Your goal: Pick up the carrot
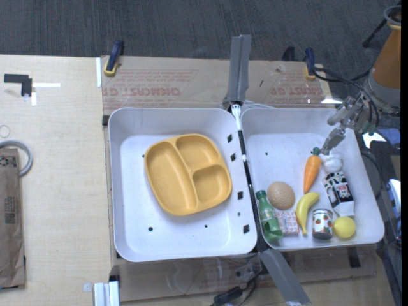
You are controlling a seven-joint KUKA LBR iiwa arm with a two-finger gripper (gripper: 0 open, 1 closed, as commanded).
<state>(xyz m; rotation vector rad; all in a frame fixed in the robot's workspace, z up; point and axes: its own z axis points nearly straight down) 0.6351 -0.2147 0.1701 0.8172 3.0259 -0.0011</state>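
Seeing carrot (311,173) just below-left of my jaws (333,141); arm reaching in from right, jaws' state unclear.

Dark grey carpeted floor (159,11) runs beyond the far edge of the pale wooden surface (57,145). Brown cardboard (166,85), held by blue clamps (115,56), lines that edge.

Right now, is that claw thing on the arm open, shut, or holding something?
Gripper: cannot be told. It hangs over the right bin, just above the leafy end of the carrot, which lies on the bin floor.
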